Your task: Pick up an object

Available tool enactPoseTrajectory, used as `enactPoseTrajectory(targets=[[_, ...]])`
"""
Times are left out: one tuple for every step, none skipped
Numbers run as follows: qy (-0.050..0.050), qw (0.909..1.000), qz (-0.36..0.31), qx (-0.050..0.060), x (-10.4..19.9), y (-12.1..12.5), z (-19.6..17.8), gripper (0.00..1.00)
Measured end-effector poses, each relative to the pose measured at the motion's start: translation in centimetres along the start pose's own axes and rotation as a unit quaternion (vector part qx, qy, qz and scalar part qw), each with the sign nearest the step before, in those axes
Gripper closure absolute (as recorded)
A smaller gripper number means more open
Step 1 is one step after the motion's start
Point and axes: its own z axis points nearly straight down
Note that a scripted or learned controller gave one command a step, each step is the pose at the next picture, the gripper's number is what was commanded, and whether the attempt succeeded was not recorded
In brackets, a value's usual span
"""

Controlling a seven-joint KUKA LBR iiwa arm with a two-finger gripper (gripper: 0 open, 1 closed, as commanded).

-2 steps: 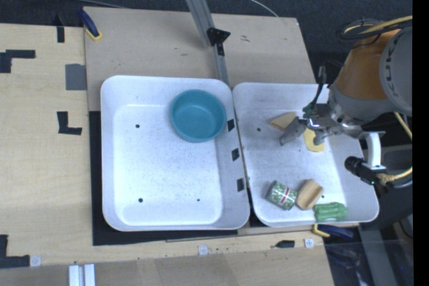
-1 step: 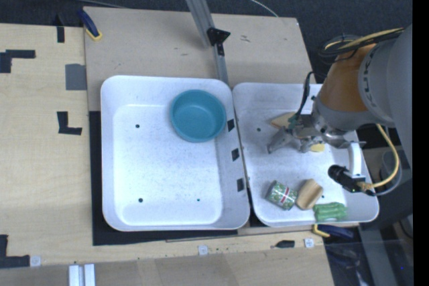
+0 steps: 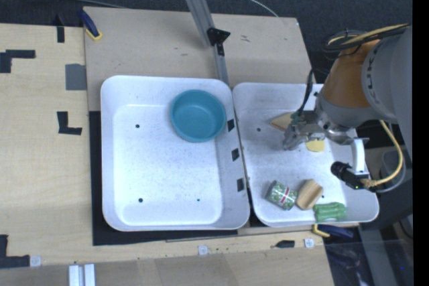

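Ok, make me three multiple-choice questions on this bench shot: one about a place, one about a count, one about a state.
1. Where is the blue bowl?
A. left bin
B. right bin
C. on the bench

2. How many things lie by the right bin's near edge?
A. one
B. three
C. five

3. How does the green can rest?
A. upright
B. on its side
C. stacked on the bowl

Answers: 1 A, it sits in the left bin's far part. 2 B, the can, a tan piece and a green piece. 3 B, its side faces up.
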Motion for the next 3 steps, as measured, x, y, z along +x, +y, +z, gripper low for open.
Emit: enactPoseTrajectory(targets=[[-0.001,1.0000,0.001,-0.003,-0.4,-0.6,-5.9,1.00],[-0.001,1.0000,0.001,-0.004,-0.4,-0.5,-11.2,1.00],[0.001,1.0000,-0.002,-0.001,4.1,-0.3,-11.3,1.00]])
